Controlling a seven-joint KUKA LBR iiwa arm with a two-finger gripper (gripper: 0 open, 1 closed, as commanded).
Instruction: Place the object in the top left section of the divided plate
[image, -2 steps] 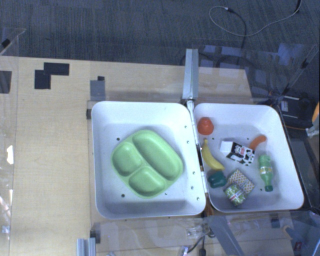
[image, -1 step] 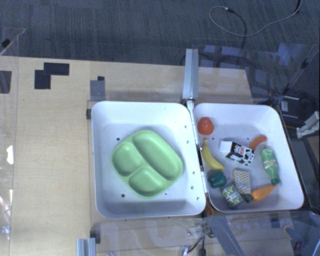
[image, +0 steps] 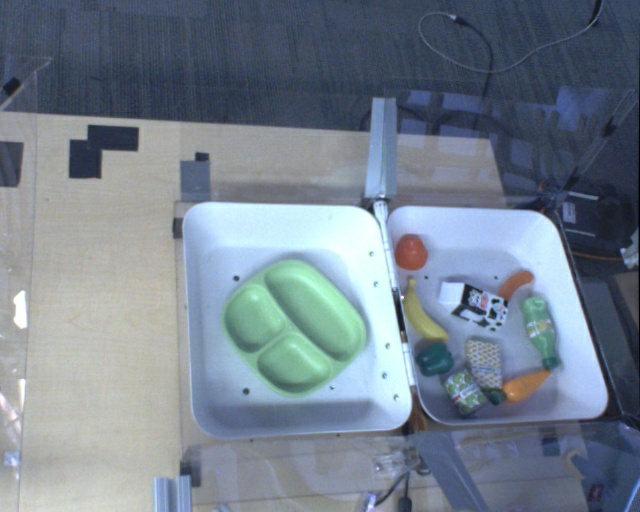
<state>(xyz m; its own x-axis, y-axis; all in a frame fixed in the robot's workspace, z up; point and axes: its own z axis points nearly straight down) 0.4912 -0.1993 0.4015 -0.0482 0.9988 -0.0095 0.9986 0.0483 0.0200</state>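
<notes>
Lying tilted in the left bin (image: 200, 300), the green divided plate (image: 293, 325) sits with all three sections bare; its long section (image: 315, 310) runs from upper left to lower right, and the smaller upper-left section (image: 250, 315) is judged the target. No item has been delivered. Candidate objects all sit in the right bin (image: 560, 270), across the central divider: orange ball (image: 411, 251), banana (image: 422, 315), dark green item (image: 434, 357), printed carton (image: 474, 303), green bottle (image: 540, 332), two carrots (image: 516, 284) (image: 527, 383). Gripper state: cannot tell. Any transfer must travel leftward over both bin rims
</notes>
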